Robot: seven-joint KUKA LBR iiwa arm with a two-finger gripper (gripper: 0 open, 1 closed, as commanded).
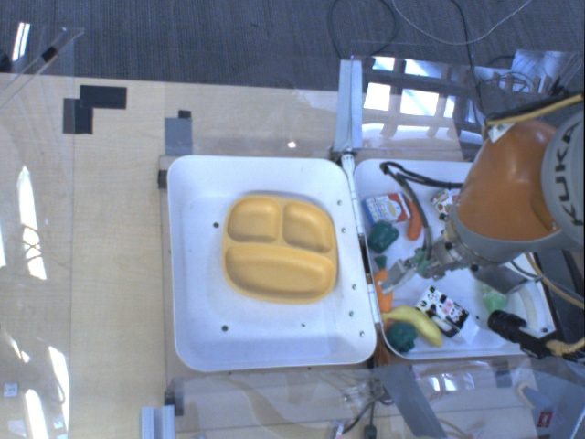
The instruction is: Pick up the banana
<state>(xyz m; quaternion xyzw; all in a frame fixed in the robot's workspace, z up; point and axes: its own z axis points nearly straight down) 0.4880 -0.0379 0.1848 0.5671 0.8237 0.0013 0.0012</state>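
Observation:
The banana (pixel 416 323) is yellow and lies near the front edge of the right bin (pixel 530 332), between a dark green item (pixel 400 337) and a black-and-white spotted item (pixel 444 309). My gripper (pixel 404 273) hangs over the left part of the right bin, a little behind the banana in the view, with nothing visibly held in it. The grey wrist and orange band (pixel 507 190) cover the middle of that bin.
The left bin (pixel 192 273) holds a yellow divided tray (pixel 279 247). In the right bin lie a blue-and-white carton (pixel 385 208), an orange carrot (pixel 414 218), a green item (pixel 382 236) and a pale green piece (pixel 494 300). Cables run behind the bins.

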